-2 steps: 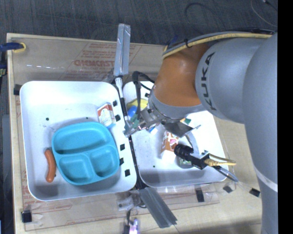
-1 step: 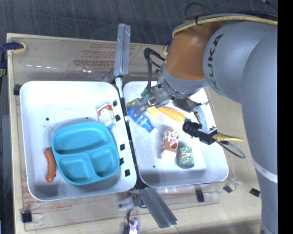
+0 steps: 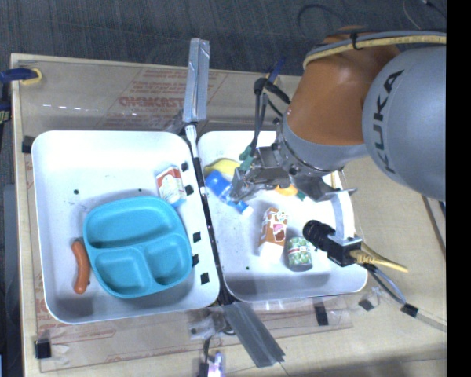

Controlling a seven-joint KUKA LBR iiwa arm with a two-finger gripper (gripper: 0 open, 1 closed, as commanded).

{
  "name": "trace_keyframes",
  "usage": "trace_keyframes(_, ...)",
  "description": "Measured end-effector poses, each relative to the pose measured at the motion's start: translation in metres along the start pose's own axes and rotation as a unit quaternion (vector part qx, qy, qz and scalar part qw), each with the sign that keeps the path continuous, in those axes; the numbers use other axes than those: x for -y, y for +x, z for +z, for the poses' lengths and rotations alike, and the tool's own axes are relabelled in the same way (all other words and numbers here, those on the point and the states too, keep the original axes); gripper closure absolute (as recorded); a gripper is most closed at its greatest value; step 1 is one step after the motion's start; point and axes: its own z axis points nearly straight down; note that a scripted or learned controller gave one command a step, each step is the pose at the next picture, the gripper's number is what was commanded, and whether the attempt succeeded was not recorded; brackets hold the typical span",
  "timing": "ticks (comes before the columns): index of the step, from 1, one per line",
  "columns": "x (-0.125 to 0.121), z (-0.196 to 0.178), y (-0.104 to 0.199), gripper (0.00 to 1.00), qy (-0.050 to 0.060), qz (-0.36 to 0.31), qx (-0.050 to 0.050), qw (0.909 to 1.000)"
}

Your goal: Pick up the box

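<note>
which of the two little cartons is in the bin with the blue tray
The red-and-white carton, at the compartment tray's upper right corner. The other carton lies in the right bin.

One camera watches me, fixed high above the counter (image 3: 102,93) and looking down at a slant, so the far edge sits toward the top of the picture and the near edge toward the bottom. It stands far enough back to take in both white bins, the left bin (image 3: 55,163) and the right bin (image 3: 243,277), side by side, along with dark floor beyond the counter. My arm (image 3: 377,93) comes in from the right side and looms large, nearer the lens than the bins.
</note>
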Motion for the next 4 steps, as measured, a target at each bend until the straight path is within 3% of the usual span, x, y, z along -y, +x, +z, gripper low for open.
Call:
trace_keyframes(1, 0.024, -0.014, 0.003, 1.0, 0.0, 0.163, 0.0, 0.9867)
trace_keyframes(2, 0.022, 0.058, 0.039, 1.0, 0.002, 0.167, 0.0, 0.986)
trace_keyframes(3, 0.021, 0.049, 0.039, 1.0, 0.003, 0.164, 0.0, 0.9865)
trace_keyframes(4, 0.001, 0.024, 0.077, 1.0, 0.002, 0.218, 0.0, 0.976)
